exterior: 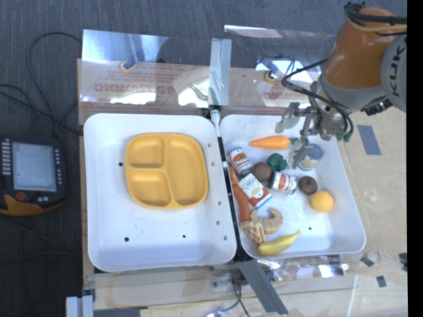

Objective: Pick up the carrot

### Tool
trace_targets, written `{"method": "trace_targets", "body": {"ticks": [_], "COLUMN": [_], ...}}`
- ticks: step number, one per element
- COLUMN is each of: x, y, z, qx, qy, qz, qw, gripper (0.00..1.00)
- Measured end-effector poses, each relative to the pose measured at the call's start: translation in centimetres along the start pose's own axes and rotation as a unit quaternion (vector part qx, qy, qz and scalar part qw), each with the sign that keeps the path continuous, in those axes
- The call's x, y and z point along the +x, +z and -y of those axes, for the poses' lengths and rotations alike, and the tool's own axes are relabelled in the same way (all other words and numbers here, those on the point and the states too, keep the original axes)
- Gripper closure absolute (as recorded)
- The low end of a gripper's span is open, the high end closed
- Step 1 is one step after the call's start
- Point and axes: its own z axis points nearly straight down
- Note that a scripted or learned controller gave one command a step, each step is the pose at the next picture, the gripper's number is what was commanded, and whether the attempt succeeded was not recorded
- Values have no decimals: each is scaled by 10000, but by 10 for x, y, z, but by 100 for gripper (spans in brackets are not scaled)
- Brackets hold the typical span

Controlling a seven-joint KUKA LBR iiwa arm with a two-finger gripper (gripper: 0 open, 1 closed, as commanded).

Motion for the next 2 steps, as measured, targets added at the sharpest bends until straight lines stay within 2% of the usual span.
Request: {"method": "trace_targets", "body": {"ticks": [1, 2], "x": [-33, -33], "y": [112, 106], "z": [3, 2], "qx": [0, 12], "qy": [258, 254], "qz": [24, 6], "qw": [9997, 9997], "gripper": [0, 100]}}
